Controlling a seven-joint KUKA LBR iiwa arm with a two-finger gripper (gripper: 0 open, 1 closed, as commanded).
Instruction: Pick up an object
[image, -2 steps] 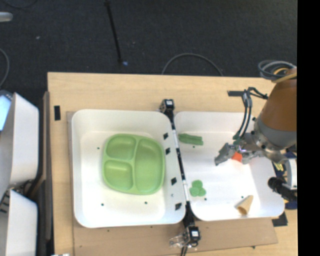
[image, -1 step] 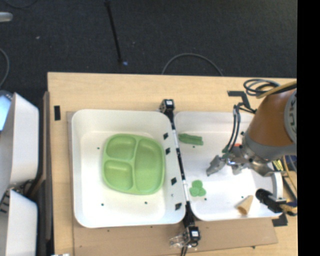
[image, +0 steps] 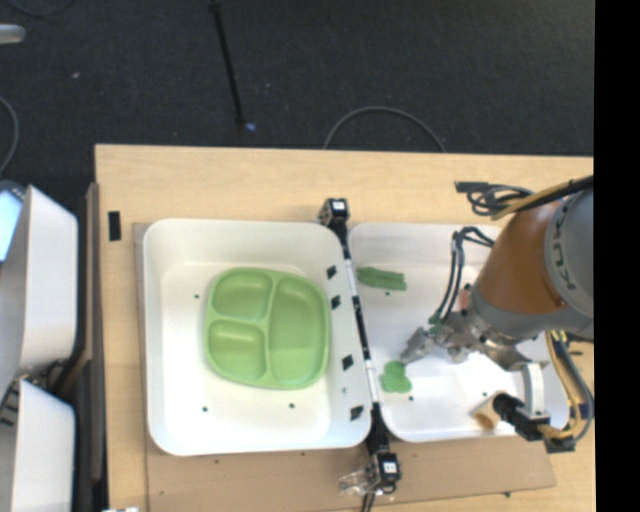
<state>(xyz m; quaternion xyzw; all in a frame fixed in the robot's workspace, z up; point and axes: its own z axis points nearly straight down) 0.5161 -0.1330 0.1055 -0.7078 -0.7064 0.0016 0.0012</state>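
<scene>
Gripper (image: 418, 345) low inside the right bin (image: 420, 425), at the end of the grey arm (image: 575, 270) that enters from the right, its orange band (image: 520, 265) sitting just above the wrist. Whether the gripper is parted or closed cannot be told from this view, since the metal tip is small and partly covered by the wrist; nothing is seen held in it.

Small green object (image: 396, 378) lying on the bin floor just below and slightly left of the gripper tip, close to it, though contact cannot be confirmed. It rests near the divider between the two bins.

Second green piece (image: 381, 279), flat and elongated, lying farther up in the same bin, near the divider and well apart from the gripper.

Small tan item (image: 485, 418) near the lower edge of the right bin, beside a black part of the arm's fittings; its nature cannot be made out.

Left bin (image: 165, 300) holding a light green divided tray (image: 268, 327) with three compartments, set roughly in the bin's middle, well apart from the gripper.

Both bins rest side by side on the wooden bench (image: 250, 180), with dark floor beyond its far edge.
</scene>
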